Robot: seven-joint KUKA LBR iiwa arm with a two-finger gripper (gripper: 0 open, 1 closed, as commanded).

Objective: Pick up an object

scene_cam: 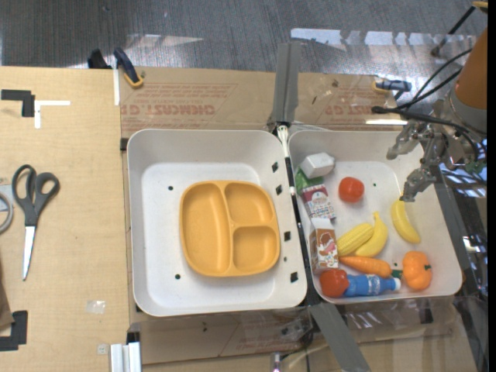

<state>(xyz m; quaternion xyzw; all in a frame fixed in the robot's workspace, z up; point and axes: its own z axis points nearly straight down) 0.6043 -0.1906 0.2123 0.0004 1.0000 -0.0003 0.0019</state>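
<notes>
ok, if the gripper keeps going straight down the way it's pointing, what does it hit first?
Probably the single banana at the right bin's right side: the gripper hangs just above its top end. Depth is hard to judge from this slant.

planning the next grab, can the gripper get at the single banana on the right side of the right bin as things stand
Probably yes. The gripper hangs just above the banana, which lies alone on bare bin floor, apart from the orange pumpkin and the yellow bunch.

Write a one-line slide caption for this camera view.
Gripper poised above a loose banana in the right bin of toy food; yellow divided plate in the left bin.
</notes>
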